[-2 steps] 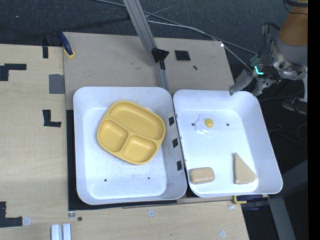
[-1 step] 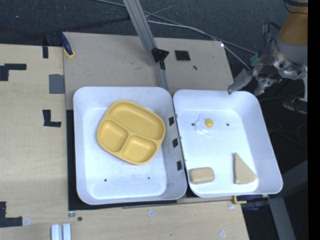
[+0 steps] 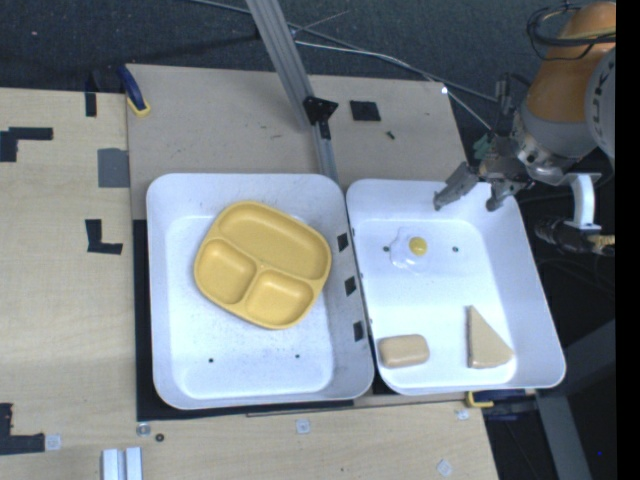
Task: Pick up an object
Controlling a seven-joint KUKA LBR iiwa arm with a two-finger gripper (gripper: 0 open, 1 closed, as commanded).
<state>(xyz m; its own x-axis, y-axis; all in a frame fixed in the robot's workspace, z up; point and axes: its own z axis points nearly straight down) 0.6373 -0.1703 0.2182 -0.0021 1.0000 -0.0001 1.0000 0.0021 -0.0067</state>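
My gripper (image 3: 467, 199) hangs over the far rim of the right bin (image 3: 530, 298), fingers spread open with nothing between them. Below it in that bin lies a white fried egg with a yellow yolk (image 3: 412, 249), apart from the fingers. Toward the bin's near edge rest a tan bread roll (image 3: 403, 350) and a beige wedge-shaped slice (image 3: 486, 339). A yellow divided plate (image 3: 262, 264) lies in the left bin (image 3: 170, 298).
A grey metal pole (image 3: 285, 53) slants across the bench behind the bins. Cables trail over the dark floor at the top. The grey and orange arm (image 3: 570, 78) enters from the upper right. Black tape marks dot the wooden bench at left.
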